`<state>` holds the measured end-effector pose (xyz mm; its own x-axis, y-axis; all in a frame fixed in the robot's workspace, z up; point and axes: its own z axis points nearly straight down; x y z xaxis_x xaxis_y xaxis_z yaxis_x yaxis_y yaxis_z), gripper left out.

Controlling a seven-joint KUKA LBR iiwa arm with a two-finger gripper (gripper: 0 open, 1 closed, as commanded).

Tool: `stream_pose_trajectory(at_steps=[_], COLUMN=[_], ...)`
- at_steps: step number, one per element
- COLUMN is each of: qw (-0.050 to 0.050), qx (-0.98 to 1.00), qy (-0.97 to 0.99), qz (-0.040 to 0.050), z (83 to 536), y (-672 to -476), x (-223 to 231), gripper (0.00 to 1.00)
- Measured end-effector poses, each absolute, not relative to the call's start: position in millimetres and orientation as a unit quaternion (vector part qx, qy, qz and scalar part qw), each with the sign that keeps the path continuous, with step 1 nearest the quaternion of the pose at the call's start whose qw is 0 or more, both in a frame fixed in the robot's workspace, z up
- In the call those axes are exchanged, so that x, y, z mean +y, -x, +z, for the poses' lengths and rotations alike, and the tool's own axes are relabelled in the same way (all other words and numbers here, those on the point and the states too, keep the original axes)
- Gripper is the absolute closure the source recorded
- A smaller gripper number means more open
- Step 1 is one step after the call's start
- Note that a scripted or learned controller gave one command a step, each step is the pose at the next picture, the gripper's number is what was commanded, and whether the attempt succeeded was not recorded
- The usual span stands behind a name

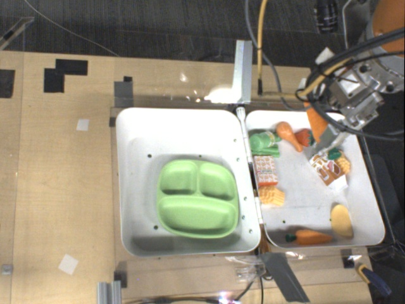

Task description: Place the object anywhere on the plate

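we can't tell the tool's (330,139) state; crowded toys could foul our grab, leaving the green plate (197,198) bare

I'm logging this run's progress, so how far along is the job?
Nothing looks done yet: the green plate in the left bin bears no object. In hand: the end effector is over the right bin, near the toy foods. Left: grasp one and carry it across.
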<state>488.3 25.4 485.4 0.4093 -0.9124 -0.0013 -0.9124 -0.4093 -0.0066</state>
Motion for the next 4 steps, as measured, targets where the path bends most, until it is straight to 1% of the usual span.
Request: stream_pose_trajectory(at_steps=[1,2,3,4], qw=[0.003,0.007,0.003,0.003], qx=[0.692,0.692,0.719,0.741], qy=[0.722,0.722,0.695,0.671], qz=[-0.0012,-0.0029,-0.0013,-0.0004], z=[485.4,497.3,485.0,406.4], y=[-488.3,-490.3,-529.2,-488.1], x=[-2.5,-1.0,-34.4,8.5], gripper=[1.0,1.0,1.0,1.0])
